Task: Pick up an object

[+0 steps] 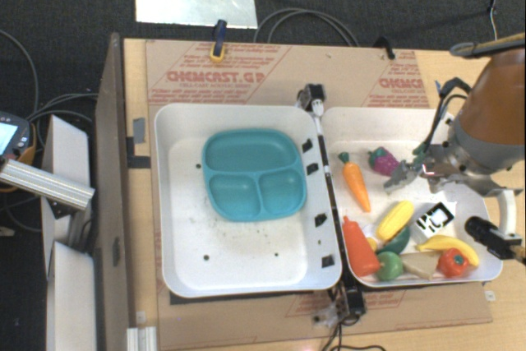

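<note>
Toy food fills the right bin (386, 121), and none of it is lifted yet; the pick is all ahead of me. My gripper (408, 173) hangs low over that bin, fingers slightly parted around nothing. A purple toy (382, 160) lies just beyond my fingertips, a yellow corn cob (395, 219) just below, an orange carrot (356, 185) farther off. My arm reaches in from the right, wrist angled down.

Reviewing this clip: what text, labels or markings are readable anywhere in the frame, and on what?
"CHEMCAST GP" in red on the brown board behind the bins; repeated at its right end, cut off.
Black-and-white tag in the right bin: a pattern, no readable characters.
Screen at the left edge: too blurred.
</note>
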You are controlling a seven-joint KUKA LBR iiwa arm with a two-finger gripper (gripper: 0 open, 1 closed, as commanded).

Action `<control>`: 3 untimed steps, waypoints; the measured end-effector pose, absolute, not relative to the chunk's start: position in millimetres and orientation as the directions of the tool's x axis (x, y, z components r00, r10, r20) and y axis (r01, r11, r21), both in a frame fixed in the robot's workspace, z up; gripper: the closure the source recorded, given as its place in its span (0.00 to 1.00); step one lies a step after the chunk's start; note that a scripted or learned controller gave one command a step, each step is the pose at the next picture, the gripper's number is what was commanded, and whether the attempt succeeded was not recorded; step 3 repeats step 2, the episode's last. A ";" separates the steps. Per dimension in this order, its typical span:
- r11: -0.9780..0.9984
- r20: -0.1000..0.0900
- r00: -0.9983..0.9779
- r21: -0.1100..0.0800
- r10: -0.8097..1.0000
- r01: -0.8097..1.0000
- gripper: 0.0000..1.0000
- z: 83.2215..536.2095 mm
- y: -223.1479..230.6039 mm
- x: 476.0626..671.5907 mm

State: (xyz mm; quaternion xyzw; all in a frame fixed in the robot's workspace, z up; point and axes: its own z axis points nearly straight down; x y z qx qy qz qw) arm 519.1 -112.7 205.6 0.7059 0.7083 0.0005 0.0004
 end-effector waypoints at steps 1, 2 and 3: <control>-0.001 -0.001 0.001 -0.001 1.000 1.000 0.00 80.8 -146.8 523.0; 0.001 0.000 -0.001 0.003 1.000 1.000 1.00 96.1 -145.3 524.7; 0.001 0.000 -0.001 0.003 1.000 1.000 1.00 96.1 -145.3 524.7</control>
